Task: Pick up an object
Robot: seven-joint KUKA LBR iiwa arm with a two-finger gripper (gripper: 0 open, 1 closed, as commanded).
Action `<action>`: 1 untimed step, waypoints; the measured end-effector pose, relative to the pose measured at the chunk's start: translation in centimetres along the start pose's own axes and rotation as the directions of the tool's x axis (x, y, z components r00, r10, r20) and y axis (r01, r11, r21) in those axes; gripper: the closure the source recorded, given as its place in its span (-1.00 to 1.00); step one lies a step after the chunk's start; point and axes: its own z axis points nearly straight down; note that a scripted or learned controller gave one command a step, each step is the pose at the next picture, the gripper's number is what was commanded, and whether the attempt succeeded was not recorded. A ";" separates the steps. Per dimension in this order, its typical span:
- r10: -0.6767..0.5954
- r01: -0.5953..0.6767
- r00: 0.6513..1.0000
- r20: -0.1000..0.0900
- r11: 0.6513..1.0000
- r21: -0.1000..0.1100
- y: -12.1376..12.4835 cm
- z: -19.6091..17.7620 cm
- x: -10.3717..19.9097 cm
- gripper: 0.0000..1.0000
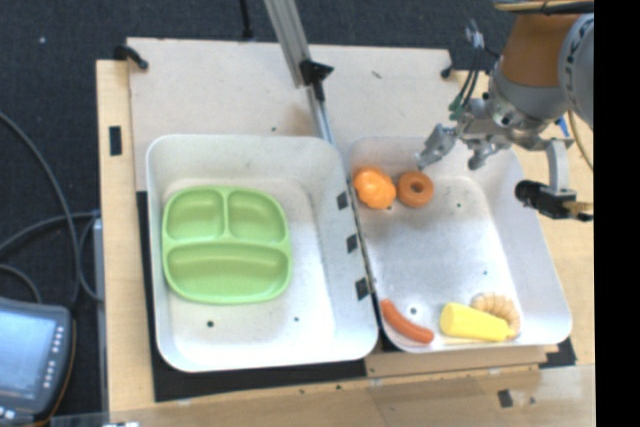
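hovering tool (459, 149) beside doughnut (415, 188)

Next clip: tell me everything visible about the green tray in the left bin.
The green tray is a light green, matte, plastic-looking dish with rounded corners and a raised rim. It has three compartments: two small ones side by side at the far edge and one long one across the near edge, with nothing visible in them. It lies flat, right side up, on the floor of the left bin, toward that bin's left side. Only the bin's floor appears to touch it.
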 end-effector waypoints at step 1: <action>0.006 -0.006 1.000 0.003 1.000 -0.011 2.1 8.2 3.0 -1.00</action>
